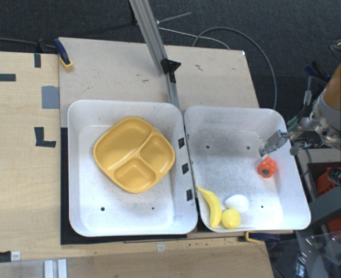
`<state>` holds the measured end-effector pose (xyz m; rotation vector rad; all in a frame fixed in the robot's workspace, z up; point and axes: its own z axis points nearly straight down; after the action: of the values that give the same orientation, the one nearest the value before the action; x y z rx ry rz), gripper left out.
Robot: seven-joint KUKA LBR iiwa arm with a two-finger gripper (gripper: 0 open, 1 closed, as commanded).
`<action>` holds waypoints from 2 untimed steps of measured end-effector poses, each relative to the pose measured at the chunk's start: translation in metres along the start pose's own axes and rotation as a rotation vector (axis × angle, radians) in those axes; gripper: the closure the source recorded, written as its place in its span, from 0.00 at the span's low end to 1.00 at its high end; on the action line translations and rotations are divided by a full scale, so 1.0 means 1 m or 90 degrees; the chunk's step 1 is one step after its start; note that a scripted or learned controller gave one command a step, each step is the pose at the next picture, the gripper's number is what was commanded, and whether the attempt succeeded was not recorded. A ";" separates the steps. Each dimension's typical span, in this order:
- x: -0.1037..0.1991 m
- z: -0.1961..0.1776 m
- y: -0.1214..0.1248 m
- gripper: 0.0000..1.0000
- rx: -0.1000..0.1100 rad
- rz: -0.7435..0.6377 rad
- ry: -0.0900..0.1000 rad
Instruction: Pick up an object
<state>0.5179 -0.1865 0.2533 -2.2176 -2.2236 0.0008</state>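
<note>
on the bench (118, 68), toward the left, the left white bin (83, 213) holds a yellow divided plate (134, 154), lying flat a little above the bin's middle. a grey metal pole (150, 30) slants down from the top edge to the seam between the two bins. just right of that seam, the right white bin (228, 123) carries a yellow banana (211, 206) at its lower left corner, with a white egg-shaped object (237, 201) and a small yellow round fruit (231, 218) touching one another beside it. further right lies a small orange-red object (267, 167), well apart from that cluster. the end effector (272, 142) hangs just above and beside this orange-red object, near the bin's right wall; whether its tips are parted or closed cannot be told, and nothing is seen between them.
</note>
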 end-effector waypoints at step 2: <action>-0.003 0.053 -0.010 0.00 0.003 0.001 0.000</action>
<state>0.5075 -0.1899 0.2006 -2.2166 -2.2185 0.0062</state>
